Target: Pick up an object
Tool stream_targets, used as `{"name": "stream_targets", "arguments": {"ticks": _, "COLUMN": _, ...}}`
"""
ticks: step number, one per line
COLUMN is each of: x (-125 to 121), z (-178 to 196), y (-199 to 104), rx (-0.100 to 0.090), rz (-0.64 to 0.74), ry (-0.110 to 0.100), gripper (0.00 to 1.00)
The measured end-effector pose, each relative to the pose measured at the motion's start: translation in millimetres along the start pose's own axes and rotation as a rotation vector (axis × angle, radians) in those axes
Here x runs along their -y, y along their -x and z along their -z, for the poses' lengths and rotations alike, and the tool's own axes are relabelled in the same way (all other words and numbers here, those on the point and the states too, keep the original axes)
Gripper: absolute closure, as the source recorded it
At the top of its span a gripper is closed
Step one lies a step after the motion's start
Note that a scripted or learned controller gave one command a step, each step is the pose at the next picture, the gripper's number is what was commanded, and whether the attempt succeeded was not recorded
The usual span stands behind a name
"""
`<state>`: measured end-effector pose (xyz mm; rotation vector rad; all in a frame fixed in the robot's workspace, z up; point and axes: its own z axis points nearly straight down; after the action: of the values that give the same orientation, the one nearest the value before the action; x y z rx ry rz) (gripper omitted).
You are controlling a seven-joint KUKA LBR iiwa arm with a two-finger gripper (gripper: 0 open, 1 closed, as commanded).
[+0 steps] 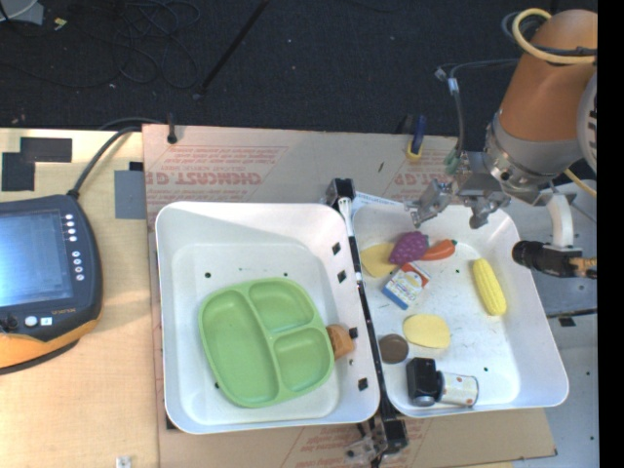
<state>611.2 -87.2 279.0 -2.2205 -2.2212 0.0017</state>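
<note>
The end effector is seen above the far edge of the right bin, its fingers spread and nothing held between them. Just below it lie a purple grape bunch touching a toy carrot; a corn cob lies apart. All are judged light, stiff, slippery plastic; the cob's narrow middle is best pinched.

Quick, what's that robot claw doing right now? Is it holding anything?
Gripper: open, holding nothing, above the far edge of the right bin.
</note>
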Motion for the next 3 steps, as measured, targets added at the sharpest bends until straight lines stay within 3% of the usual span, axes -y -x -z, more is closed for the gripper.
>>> {"name": "stream_targets", "arguments": {"ticks": 1, "x": 94.2, "z": -97.7, "y": -1.0, "rx": -0.004, "rz": -0.003, "ry": -0.017, "gripper": 0.00}}
{"name": "stream_targets", "arguments": {"ticks": 2, "x": 130.5, "z": -111.0, "y": -2.8, "rx": -0.003, "rz": -0.002, "ry": -0.008, "gripper": 0.00}}
{"name": "stream_targets", "arguments": {"ticks": 3, "x": 133.0, "z": -167.1, "y": -2.9, "rx": 0.001, "rz": -0.001, "ry": 0.002, "gripper": 0.00}}
